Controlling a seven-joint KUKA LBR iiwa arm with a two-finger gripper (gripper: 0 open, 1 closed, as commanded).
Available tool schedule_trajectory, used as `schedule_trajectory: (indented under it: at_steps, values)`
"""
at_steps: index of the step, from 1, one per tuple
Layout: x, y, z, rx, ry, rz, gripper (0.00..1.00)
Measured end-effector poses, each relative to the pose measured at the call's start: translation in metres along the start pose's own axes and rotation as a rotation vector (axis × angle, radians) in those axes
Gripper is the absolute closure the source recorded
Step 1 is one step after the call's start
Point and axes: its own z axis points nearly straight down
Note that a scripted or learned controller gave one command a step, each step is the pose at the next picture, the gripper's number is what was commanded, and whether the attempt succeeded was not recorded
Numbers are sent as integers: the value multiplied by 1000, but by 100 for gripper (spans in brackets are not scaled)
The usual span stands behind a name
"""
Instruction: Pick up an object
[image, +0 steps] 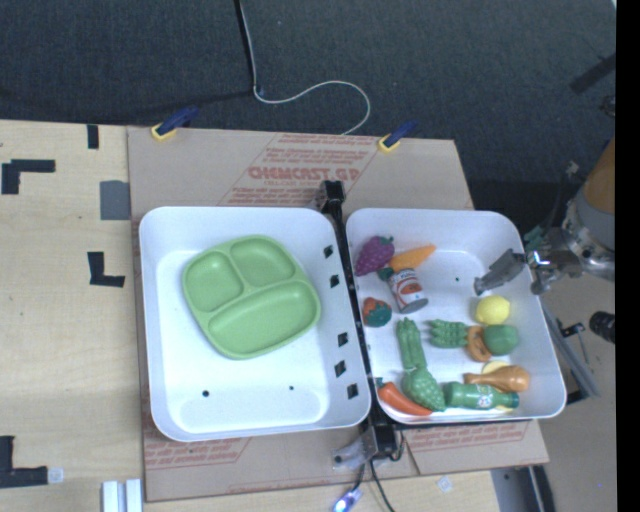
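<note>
Camera view: my gripper (500, 270) hangs over the right bin (455, 222) near its right wall, just above the yellow lemon (492, 309); whether it is open or closed I cannot tell, and nothing is visible in it. The toy foods lie in this bin: purple grapes (374, 254), a small can (407, 289), green corn cobs (411, 345). The left bin (160, 300) holds a green divided plate (251, 295). Judged step: approach. Next, descend squarely over the lemon, clear of the wall.
</note>
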Motion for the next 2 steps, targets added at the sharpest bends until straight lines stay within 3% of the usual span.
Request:
schedule_trajectory:
  at_steps: [1,2]
  values:
    - [16,-57,-219,-20,-6,-1,0]
    - [17,-55,-219,-3,-3,-1,100]
